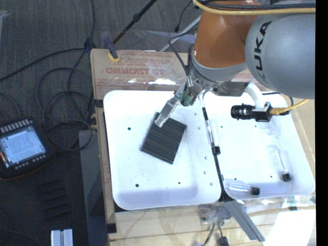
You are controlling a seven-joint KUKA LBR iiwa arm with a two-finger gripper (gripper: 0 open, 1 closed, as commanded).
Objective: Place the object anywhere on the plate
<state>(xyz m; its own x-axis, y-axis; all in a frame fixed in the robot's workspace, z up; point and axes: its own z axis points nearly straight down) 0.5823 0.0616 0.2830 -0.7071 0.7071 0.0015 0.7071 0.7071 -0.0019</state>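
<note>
Just below the gripper [161, 118] lies the dark ribbed plate [164, 139] — flat in the left bin [120, 137]; whether the jaws are spread or pressed together, I cannot tell — no object seen between them.

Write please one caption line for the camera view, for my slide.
KUKA arm's end effector reaches over the dark ribbed plate lying in the left white bin.
</note>
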